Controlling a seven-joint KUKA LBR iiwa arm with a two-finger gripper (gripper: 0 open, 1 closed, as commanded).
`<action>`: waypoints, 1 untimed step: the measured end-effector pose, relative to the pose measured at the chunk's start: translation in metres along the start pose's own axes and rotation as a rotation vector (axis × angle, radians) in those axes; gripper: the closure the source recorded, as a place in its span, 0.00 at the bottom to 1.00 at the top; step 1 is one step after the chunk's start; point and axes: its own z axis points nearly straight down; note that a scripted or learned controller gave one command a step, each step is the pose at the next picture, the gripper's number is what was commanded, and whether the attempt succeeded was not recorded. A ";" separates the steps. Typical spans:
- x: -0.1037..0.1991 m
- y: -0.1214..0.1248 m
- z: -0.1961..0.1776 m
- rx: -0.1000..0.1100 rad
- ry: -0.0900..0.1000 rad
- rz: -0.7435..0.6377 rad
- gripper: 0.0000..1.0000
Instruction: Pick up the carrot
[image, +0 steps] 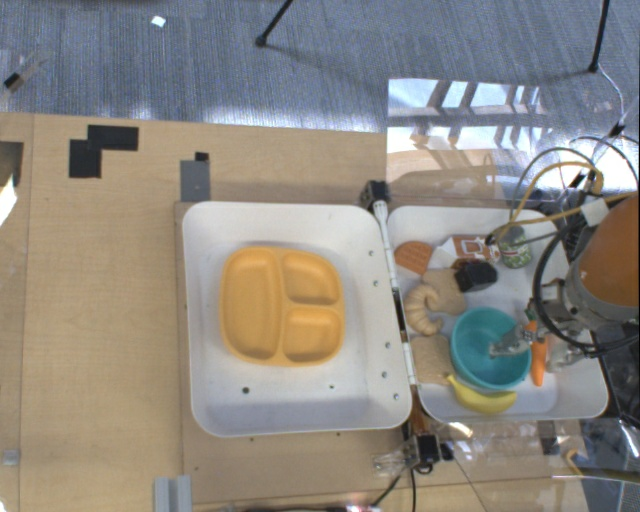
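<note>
1. Reaching in from the right, the grey arm with the orange band (610, 262) is hanging over the right-hand shallow white bin (580, 400), with its two-finger hand (525, 342) low at the right rim of a round teal plastic bowl (485, 350).
2. The small orange carrot (538, 362) is standing nearly upright just beside the bowl's right edge, right at the hand; whether the fingers are closing on it or sitting apart cannot be told, as the metal parts are blurring together there.
3. A curved yellow banana (483, 396) is lying against the bowl's near edge.
4. A pale tan croissant-shaped pastry (432, 305) is resting to the bowl's left, near the divider between the bins.
5. A flat brown rounded piece (412, 257), a small black lump (474, 274) and a small green-topped jar (513, 247) are sitting toward the far side of this bin.
6. A yellow-orange three-compartment plastic plate (281, 304) is lying in the middle of the left-hand shallow white bin (300, 410).
7. Both bins are sitting side by side on the light wooden table (90, 330).
</note>
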 end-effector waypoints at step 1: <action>-0.003 -0.004 -0.012 0.011 -0.004 0.001 1.00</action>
